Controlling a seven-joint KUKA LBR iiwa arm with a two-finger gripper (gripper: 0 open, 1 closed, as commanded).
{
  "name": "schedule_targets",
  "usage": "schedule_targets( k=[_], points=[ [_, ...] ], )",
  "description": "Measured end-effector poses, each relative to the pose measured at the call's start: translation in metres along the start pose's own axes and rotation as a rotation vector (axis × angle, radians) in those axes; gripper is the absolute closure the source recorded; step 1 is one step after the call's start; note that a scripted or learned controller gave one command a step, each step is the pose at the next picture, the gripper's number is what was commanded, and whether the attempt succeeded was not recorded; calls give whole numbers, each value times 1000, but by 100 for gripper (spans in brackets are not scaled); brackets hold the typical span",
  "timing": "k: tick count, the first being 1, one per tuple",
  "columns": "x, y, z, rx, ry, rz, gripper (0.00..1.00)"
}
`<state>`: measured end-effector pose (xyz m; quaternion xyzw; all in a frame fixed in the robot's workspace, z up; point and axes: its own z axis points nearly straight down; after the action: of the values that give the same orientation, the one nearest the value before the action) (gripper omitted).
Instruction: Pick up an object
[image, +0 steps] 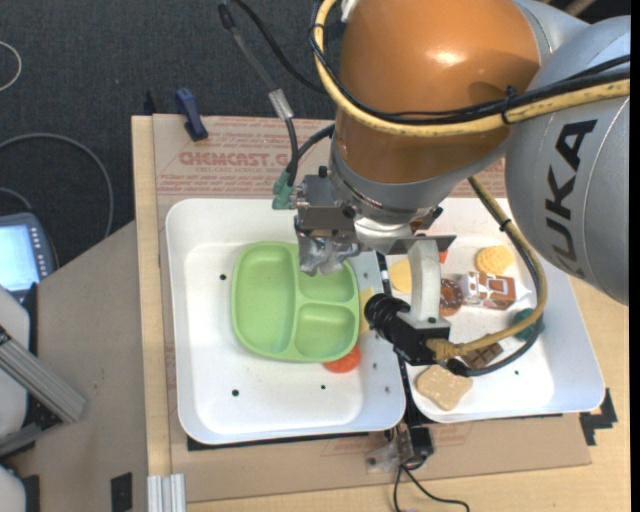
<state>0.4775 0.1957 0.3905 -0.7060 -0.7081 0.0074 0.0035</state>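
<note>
A cardboard-covered tabletop carries two white bins, and the arm hangs over their shared edge. The pincer sits low over the upper right corner of the green tray in the left bin; I cannot tell how it stands. It looks like the reach-and-grasp step. Next it needs a firm pinch on the tray's rim, then a lift. The tray is glossy, shallow, three-compartment plastic.

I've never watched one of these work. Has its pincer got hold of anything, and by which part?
It cannot be told. The pincer sits at the far rim of the green tray, but no hold is visible.
</note>
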Motion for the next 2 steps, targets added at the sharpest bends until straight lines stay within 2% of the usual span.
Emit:
schedule_targets(
  k=[1, 2],
  points=[
    [8, 1, 103, -2, 0, 3, 100],
    [-48, 29, 142, -9, 1, 11, 100]
  ],
)
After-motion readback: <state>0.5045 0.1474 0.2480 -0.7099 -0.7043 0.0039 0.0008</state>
